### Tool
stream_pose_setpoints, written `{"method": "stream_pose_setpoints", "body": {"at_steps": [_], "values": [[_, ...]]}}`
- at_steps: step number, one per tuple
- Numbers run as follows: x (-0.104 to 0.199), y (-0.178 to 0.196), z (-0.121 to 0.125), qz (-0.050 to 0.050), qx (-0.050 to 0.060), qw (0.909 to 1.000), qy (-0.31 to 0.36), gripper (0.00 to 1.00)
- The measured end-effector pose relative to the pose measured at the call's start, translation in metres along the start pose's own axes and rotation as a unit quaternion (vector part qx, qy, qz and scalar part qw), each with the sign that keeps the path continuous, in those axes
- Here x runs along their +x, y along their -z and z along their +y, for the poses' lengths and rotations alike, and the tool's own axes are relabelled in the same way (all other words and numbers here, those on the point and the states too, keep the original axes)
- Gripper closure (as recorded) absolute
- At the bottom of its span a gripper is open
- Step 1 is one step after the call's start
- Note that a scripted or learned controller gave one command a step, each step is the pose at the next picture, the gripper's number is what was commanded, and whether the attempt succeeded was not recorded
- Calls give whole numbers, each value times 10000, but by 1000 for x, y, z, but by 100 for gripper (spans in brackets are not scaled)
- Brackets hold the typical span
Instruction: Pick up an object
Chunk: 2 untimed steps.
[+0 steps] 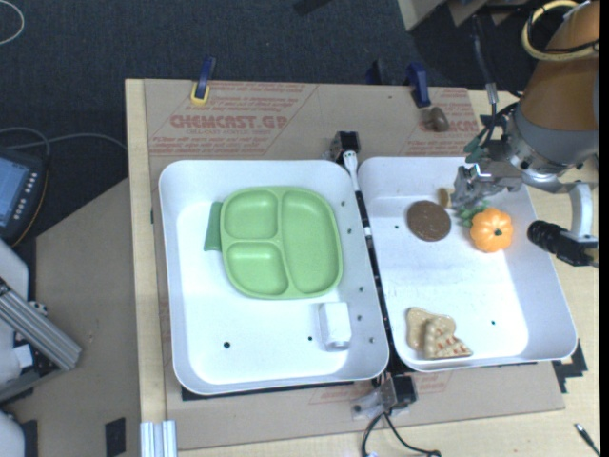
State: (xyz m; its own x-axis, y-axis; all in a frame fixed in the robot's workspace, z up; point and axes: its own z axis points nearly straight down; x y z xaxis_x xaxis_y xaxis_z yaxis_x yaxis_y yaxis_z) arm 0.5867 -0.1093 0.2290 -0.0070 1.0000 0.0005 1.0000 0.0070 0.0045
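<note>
Left bin (190,255): green divided plate (282,241), small white block (334,324) near front rim. Right bin (533,293): tan waffle piece (437,334) at front, brown disc (429,222), orange pumpkin (491,230). Gripper (469,190) low between disc and pumpkin; finger state and any hold: cannot tell.

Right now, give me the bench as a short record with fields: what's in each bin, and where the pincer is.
left bin: green divided plate; small white block near its front edge
right bin: brown disc, orange pumpkin, tan waffle-like piece
pincer: over the right bin's back part, between disc and pumpkin, just behind them
pincer state: cannot tell from this view
held object: none seen
arm: enters from the right
</note>
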Motion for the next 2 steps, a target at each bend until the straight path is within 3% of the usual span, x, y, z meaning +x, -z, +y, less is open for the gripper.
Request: {"method": "stream_pose_setpoints", "body": {"at_steps": [1,2], "values": [[59,-10,20,5,8,10000,-2,100],[100,1,23,3,4,10000,-8,100]]}}
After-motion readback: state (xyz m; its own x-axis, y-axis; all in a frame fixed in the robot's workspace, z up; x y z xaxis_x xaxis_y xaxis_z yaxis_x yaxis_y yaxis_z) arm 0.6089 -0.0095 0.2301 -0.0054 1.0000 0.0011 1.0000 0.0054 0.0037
